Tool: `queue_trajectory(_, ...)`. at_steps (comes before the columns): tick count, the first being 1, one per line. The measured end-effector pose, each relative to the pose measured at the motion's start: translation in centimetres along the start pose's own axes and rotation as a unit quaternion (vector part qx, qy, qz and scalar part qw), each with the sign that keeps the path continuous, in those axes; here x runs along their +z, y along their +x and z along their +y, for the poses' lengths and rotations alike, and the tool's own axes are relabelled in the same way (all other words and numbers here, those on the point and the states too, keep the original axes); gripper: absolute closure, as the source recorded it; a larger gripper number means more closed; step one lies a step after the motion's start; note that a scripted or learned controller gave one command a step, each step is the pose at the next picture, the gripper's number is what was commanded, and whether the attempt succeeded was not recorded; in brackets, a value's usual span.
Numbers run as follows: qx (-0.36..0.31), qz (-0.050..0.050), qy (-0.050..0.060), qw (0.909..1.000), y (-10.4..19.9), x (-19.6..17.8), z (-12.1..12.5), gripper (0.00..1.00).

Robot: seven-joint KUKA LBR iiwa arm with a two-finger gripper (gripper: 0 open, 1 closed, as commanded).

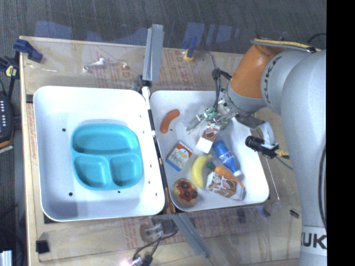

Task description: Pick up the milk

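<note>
1 fixed cam above bench (83, 234), slanted downward, both bins in frame, prob. mid-range.

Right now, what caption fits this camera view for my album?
Robot claw reaching down at a small milk carton among toy food in the right bin, blue tray in the left.

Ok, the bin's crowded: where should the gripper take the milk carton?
Grip the milk carton across its narrow sides, from above. It lies tilted, lower end near the banana and blue bottle; the upper end by the gripper seems freer.
</note>
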State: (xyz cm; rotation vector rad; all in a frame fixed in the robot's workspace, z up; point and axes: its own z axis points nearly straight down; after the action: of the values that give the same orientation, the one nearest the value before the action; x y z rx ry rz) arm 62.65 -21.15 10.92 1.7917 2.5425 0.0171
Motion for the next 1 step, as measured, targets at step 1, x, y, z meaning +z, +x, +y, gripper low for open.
queue_trajectory(1, -0.019, 0.008, 0.011, 0.9997, 0.47, 1.36, -0.43, 0.00)
